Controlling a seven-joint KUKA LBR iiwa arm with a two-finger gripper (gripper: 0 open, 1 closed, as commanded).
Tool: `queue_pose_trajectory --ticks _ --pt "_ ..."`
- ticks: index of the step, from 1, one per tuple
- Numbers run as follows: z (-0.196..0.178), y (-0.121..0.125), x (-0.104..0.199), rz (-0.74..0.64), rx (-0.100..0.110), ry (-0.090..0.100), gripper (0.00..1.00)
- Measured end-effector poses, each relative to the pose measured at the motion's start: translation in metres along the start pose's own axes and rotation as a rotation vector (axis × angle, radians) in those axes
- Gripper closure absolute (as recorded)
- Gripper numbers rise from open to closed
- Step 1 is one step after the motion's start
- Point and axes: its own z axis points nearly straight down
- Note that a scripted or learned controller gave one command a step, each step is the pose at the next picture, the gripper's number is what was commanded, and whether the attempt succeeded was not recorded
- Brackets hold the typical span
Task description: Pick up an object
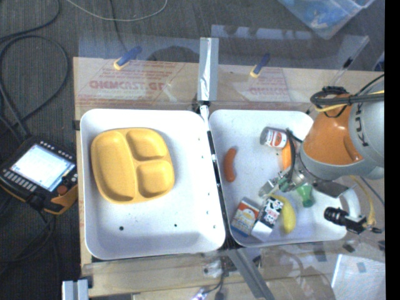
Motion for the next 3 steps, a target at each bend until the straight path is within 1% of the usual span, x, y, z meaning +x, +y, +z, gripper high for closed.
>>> queue_pose_trajectory --ticks 1,2,3 --pt "-0.0094 0.0341 -0.0291 0.286 0.018 0.007 1.00" --pt "-0.0095 0.0338 -0.0295 0.286 0.018 0.006 0.00" --pt "-0.0169 0.0342 -0.0290 0.285 0.021 0.006 1.00"
